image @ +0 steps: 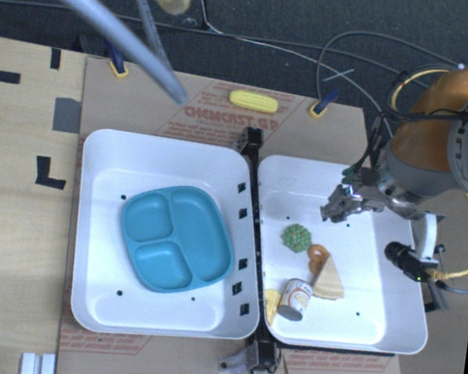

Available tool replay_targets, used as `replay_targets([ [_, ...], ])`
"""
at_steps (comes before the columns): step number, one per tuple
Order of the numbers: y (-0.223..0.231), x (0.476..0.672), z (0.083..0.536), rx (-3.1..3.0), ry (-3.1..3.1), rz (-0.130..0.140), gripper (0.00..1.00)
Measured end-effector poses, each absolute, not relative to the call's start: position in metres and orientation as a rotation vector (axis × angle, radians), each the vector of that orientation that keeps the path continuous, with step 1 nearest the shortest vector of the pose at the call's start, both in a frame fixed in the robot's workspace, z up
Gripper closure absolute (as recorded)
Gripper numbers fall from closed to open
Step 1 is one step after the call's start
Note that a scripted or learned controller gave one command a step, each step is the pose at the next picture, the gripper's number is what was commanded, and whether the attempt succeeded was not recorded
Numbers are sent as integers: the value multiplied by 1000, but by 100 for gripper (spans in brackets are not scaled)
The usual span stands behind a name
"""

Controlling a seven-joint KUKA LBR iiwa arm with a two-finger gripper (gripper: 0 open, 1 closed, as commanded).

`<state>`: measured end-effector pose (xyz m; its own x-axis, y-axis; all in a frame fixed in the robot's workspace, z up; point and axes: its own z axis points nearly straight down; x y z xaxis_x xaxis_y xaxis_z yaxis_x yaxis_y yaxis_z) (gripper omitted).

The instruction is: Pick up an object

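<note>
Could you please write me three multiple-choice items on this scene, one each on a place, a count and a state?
1. Where does the blue tray lie?
A. in the left bin
B. in the right bin
C. on the cardboard behind the bins

2. How many compartments does the tray have?
A. two
B. three
C. five

3. How does the can lie?
A. upright in the middle of the left bin
B. tipped on its side in the right bin
C. held up in the claw

Answers:
1. A: the tray sits on the floor of the left bin.
2. B: two small sections and one larger one show.
3. B: the can lies tipped near the front of the right bin, beside the green ball, while the claw hovers over the bin's back part.
</note>
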<state>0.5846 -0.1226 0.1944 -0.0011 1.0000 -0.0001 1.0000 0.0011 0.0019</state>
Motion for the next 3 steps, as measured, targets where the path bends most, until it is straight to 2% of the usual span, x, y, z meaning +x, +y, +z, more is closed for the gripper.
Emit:
replay_targets([
  [1, -126, 582, 238, 2218, 2221, 4, 100],
  [3, -22, 596, 247, 2215, 2231, 0, 100],
])
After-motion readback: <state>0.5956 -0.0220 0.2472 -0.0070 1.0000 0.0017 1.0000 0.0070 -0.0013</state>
